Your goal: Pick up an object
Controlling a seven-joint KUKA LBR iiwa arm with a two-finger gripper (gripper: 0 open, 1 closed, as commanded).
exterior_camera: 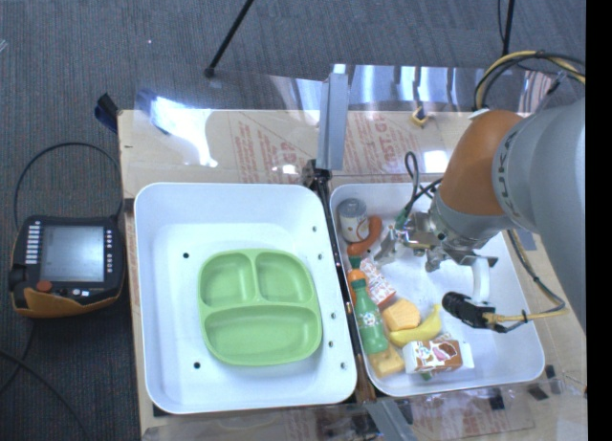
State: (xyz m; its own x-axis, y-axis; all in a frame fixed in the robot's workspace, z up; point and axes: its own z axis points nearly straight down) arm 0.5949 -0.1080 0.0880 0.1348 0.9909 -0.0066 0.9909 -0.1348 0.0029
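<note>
Camera view: two white bins are being shown side by side on the bench, and the right bin (521,358) is being taken as the landmark. The arm (521,166) is being extended over that bin's upper half from its right side, and the gripper (421,238) is being held low above the bin's upper middle. Whether the pincer is open or closed cannot be told, and nothing is being seen clearly in its hold.

Along the bin's left wall a cluster of objects is lying. A small can (352,214) is being kept in the upper left corner, with an orange piece (367,234) just beside it. Lower along the wall a green bottle (369,318) is lying lengthwise, with a red-and-white packet (379,282) touching its upper end. A yellow block (402,315) and a banana (419,330) are resting just right of the bottle, near the bin's lower middle. A small carton (438,356) is lying near the bottom wall.

To the left of the landmark, the left bin (167,238) is bearing a green tray (258,307) with three compartments. Well left of both bins, a pendant (69,262) is lying on the floor.
</note>
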